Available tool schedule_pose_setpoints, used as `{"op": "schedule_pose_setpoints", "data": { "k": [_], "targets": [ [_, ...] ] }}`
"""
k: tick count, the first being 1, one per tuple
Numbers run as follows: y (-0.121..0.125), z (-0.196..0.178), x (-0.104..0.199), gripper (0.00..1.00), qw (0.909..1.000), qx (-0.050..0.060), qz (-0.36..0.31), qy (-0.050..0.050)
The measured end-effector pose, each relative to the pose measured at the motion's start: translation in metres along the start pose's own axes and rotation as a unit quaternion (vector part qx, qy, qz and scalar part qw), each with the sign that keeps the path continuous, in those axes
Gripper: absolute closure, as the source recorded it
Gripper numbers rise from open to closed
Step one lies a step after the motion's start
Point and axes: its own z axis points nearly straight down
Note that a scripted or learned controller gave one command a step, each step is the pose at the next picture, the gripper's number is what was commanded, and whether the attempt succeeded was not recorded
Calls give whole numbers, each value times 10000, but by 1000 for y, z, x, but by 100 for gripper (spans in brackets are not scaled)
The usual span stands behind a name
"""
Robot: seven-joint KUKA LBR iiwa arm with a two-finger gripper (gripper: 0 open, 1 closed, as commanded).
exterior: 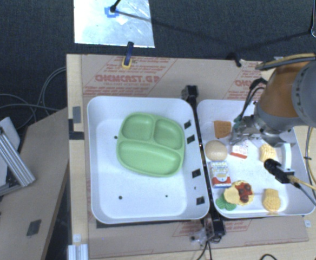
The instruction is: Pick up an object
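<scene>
The right bin (298, 207) holds several small items. An orange-brown cracker (222, 129) lies at the back left, with a round beige piece (216, 150) in front of it. A red-and-white packet (239, 152) sits near the middle and a yellow piece (267, 153) lies to its right. Toward the front are a small printed packet (219, 173), a green, yellow and red toy food (237, 194) and a yellow corn-like piece (271, 200). My gripper (240, 135) hangs low over the bin, between the cracker and the red-and-white packet.
The left bin (101, 161) holds a green divided plate (150, 144). A black divider (197, 145) runs between the bins. The arm's grey and orange wrist (282, 99) covers the right bin's back right. A black part (278, 171) juts out over that bin's right side.
</scene>
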Motion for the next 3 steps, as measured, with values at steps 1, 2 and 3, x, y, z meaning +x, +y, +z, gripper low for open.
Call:
{"op": "schedule_pose_setpoints", "data": {
  "k": [1, 2, 3],
  "targets": [
    [5, -46, -7, 100, 9999, 118, -13, 24],
    [12, -90, -10, 100, 9999, 120, -16, 26],
    [14, -119, -10, 100, 9999, 122, -19, 28]
  ]
}}
